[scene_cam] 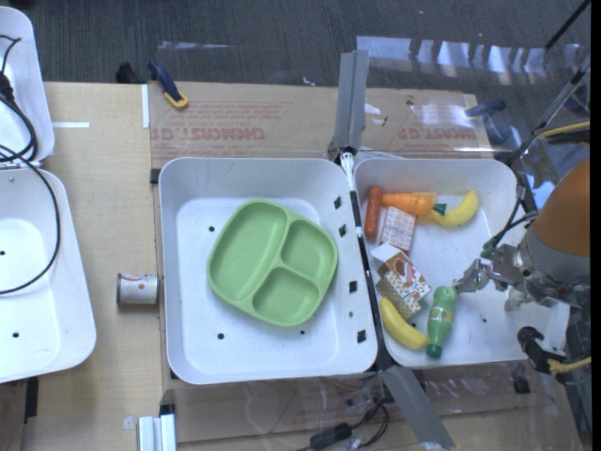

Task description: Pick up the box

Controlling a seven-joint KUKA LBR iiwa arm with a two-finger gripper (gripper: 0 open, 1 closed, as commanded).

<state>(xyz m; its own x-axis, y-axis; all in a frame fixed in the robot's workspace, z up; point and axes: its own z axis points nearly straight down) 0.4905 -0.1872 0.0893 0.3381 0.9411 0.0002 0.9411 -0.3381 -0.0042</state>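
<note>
Box lying in right bin near its left wall, second small carton just behind, banana and green bottle crowding its front, carrot further back, gripper to the right, apart from box, grip state cannot be judged, green divided plate in left bin.

The box lies in the right bin, hemmed in by a banana and a green bottle on its near side and by a small carton, a carrot and a second banana on its far side. To its left the wall between the bins stands close. The right half of this bin's floor is bare, giving open passage toward the box from the right, where the gripper sits.
</note>
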